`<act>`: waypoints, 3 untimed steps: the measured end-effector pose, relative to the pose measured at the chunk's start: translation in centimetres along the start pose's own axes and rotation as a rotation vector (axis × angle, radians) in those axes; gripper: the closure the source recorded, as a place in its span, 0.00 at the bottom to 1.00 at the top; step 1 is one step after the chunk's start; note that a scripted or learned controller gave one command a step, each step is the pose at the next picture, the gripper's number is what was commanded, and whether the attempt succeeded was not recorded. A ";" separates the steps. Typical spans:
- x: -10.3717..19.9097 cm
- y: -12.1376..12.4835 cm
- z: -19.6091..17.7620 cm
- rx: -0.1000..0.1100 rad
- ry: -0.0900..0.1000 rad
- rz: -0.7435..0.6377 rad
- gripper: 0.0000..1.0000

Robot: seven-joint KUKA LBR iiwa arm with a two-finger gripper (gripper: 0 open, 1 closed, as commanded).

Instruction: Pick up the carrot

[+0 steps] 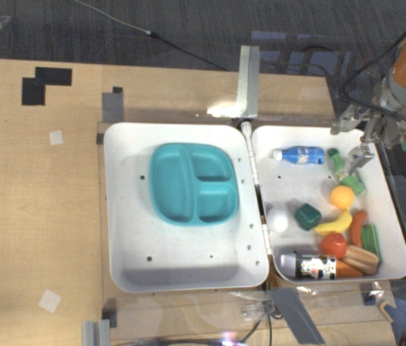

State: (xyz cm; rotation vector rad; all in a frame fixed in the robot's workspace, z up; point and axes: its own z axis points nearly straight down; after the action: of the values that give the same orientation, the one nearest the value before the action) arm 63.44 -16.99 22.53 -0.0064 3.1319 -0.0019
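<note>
Two bins on the bench; single overhead view, so one entry only.

Camera view. Arm enters from the right, orange band visible, gripper hanging over the upper right part of the right bin. Jaws look parted with nothing between them, though at this size and angle that is a fair reading and not a certain one.

Carrot: taken to be the orange-red elongated piece below the jaws, well apart from them, lying roughly lengthwise near the bin's right wall. Shape is partly crowded, so the identification is tentative.

Relative to the jaws: green block just below; orange ball below that; banana and tomato further down, flanking the carrot on its left; green strip touching or just beside it on the right; blue bottle off to the left; dark can lowest. Teal plate sits in the left bin, far left of the jaws.

Risks from here:
- Clutter. Carrot is hemmed by tomato, banana and strip; a descent slightly off would close on a neighbour instead.
- Bin wall close on the right could foul a finger.
- Rounded, smooth toy surface may squirt out if gripped off-centre or across its length.
- Descending straight from the present spot lands on the green block, not the carrot.
</note>
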 end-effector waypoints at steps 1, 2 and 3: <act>0.2 -2.4 13.4 0.001 -0.003 0.093 0.00; 3.3 -1.1 13.6 0.001 -0.002 0.119 0.00; 3.0 -1.0 12.2 0.002 -0.012 0.113 1.00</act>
State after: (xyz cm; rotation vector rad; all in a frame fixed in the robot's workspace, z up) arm 60.61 -18.01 10.29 0.1695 3.1157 -0.0041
